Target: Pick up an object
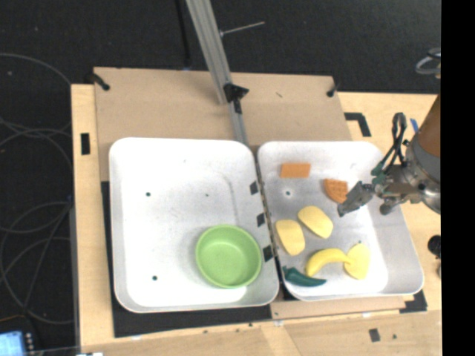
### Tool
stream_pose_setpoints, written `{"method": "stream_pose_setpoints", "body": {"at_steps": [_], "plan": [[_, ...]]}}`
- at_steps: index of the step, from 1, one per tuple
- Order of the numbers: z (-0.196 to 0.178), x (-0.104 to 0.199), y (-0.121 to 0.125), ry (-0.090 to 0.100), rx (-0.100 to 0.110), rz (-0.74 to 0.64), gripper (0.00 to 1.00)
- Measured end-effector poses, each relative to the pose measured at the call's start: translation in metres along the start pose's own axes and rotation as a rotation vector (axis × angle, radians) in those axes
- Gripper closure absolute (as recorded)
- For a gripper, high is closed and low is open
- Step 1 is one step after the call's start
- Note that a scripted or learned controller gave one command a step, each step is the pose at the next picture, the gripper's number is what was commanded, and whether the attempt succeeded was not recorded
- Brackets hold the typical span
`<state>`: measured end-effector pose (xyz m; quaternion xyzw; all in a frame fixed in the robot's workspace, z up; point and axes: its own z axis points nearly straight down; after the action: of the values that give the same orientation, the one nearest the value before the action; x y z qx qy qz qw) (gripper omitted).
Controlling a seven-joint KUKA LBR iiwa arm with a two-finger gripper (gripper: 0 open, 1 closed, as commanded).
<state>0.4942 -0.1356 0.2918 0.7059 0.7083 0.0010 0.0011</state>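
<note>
Bench (pixel 185 110) is carrying two shallow white bins side by side; the left bin (pixel 148 199) is holding a green bowl (pixel 228 255) near its front right corner, the right bin (pixel 393 265) is holding the small pieces. Arm (pixel 427 165) is reaching in from the right, and its gripper (pixel 369 196) is hanging over the right bin's middle, just beside an orange wedge (pixel 336 190); nothing is sitting between the fingers, and I cannot tell whether they are spread or closed. Candidates, going down in size: a yellow banana (pixel 326 260) lying near the front wall, two pale yellow ovals (pixel 315 221) (pixel 290 237), a yellow slice (pixel 358 261), an orange block (pixel 295 170) toward the back, a dark green piece (pixel 300 277) touching the banana's end. All are looking like light, stiff, smooth toy food, likely slippery. The wedge is sitting nearest; pinching across its narrow width seems best. Bin floor is looking slick and flat. Dark flooring and loose cables are lying around the bench.
</note>
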Motion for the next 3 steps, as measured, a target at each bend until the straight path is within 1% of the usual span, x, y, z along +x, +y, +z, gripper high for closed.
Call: {"method": "stream_pose_setpoints", "body": {"at_steps": [1,2,3], "plan": [[0.0,0.0,0.0,0.0,-0.001,0.002,0.0],[0.057,-0.001,0.009,-0.001,0.006,0.004,0.0],[0.1,0.002,0.012,-0.001,0.006,0.004,0.0]]}}
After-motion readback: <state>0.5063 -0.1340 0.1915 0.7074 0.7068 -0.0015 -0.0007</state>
